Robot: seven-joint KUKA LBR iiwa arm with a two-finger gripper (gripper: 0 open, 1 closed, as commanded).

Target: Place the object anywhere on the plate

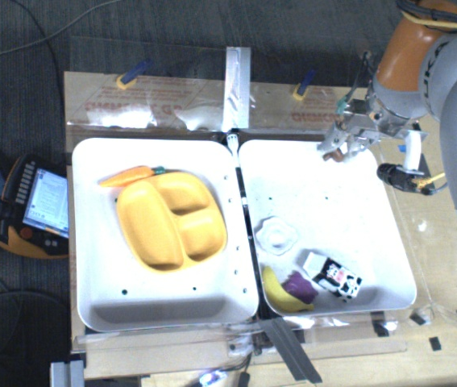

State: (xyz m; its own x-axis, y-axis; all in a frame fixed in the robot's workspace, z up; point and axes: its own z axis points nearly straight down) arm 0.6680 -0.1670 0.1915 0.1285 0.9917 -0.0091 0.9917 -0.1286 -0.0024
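A yellow plate with divided compartments lies in the left bin. An orange carrot with a green tip rests against the plate's far left rim. In the right bin, near its front edge, sit a yellow banana, a purple object and a small black-and-white cow-patterned box. A clear round lid or cup lies a little farther back. My gripper hangs over the far right corner of the right bin, well away from these objects, with nothing visible in it.
A metal divider stands between the bins at the back. Blue and yellow clips hold plastic sheeting behind the bins. A handheld controller lies left of the bench. The arm's orange band is at the top right.
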